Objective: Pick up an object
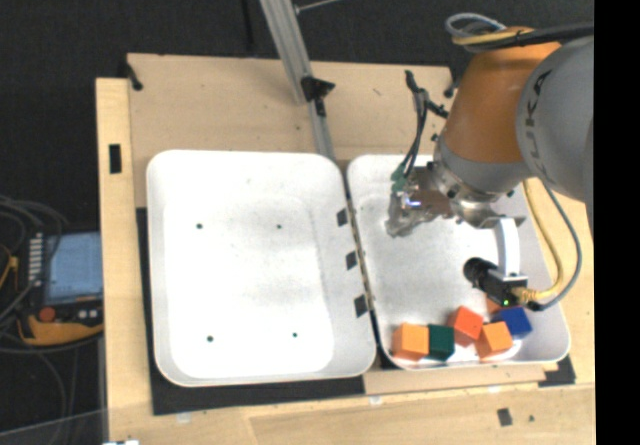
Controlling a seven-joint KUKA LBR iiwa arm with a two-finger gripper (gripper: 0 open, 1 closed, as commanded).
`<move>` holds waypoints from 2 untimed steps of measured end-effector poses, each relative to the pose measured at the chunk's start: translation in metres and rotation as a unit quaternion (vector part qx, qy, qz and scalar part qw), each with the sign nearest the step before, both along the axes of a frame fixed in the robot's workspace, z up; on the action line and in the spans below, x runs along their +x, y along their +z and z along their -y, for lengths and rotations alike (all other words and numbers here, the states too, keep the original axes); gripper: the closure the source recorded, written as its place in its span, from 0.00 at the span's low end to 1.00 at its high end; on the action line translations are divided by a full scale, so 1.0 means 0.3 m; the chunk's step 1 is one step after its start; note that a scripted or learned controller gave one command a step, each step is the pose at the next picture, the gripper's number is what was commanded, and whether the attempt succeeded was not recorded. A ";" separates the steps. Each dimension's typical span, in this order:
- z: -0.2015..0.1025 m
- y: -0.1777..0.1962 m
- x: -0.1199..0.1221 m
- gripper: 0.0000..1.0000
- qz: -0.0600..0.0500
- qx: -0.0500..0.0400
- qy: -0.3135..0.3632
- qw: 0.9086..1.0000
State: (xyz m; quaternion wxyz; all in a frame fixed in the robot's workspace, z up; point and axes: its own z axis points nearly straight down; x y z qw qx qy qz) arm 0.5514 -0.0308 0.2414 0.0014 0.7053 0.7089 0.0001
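Several small blocks lie along the near edge of the right bin (420, 273): an orange block (410, 340), a green block (441, 342), a red-orange block (467, 322), another orange block (495, 338) and a blue block (519, 323). My gripper (404, 218) hangs over the upper left part of the right bin, well away from the blocks. Nothing shows beneath it but bare bin floor.
The left bin (250, 263) lies beside the right one, with clips (354, 258) along the shared rim. A slanted metal rail (290, 43) crosses the back of the bench. A black fitting with cables (495, 278) sits over the right bin's right side.
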 end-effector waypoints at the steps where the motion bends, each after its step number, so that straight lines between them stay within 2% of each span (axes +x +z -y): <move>1: -0.164 0.020 0.102 1.00 0.000 0.002 0.001 1.000; 2: -0.298 0.022 0.173 1.00 0.000 0.001 0.001 1.000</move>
